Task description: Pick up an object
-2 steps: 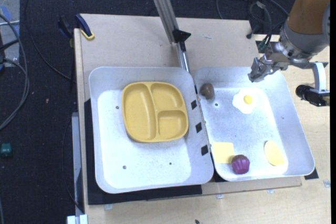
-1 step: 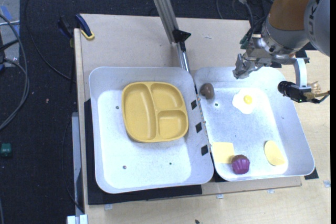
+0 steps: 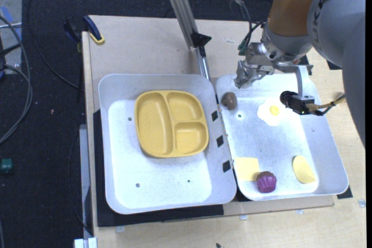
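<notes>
My gripper (image 3: 245, 79) hangs over the far left corner of the right bin (image 3: 325, 142), just above and to the right of a small brown ball (image 3: 229, 100). Nothing shows between its fingers. A fried egg toy (image 3: 271, 112) lies right of the ball. Along the bin's near side lie a yellow square block (image 3: 246, 168), a purple berry-like piece (image 3: 266, 182) and a yellow oval piece (image 3: 303, 169).
The left bin (image 3: 116, 183) holds a yellow divided plate (image 3: 171, 123). A metal pole (image 3: 180, 3) slants up from between the bins at the back. The wooden bench (image 3: 133, 43) runs behind the bins.
</notes>
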Tool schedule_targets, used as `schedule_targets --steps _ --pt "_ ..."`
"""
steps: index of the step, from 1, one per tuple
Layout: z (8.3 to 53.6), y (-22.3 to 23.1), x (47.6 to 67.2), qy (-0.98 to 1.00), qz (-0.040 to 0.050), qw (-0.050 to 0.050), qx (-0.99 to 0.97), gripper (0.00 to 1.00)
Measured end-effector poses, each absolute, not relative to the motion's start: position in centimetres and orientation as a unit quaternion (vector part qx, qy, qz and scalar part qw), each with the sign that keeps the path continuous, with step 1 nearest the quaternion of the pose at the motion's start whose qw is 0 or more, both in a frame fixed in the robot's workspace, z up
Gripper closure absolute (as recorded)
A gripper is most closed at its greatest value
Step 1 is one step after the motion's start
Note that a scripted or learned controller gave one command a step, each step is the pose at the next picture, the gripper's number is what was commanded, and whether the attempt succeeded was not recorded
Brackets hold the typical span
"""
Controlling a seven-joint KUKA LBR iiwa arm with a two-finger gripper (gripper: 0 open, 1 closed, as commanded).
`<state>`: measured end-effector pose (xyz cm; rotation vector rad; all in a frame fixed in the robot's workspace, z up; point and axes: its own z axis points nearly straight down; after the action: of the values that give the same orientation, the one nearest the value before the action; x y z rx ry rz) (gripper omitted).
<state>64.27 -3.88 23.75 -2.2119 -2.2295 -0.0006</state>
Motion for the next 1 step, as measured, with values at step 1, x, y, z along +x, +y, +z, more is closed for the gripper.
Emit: schedule_targets --steps 1 --pt "23.09 1.78 65.4 -0.71 -0.0009 0.0 -0.704 1.0"
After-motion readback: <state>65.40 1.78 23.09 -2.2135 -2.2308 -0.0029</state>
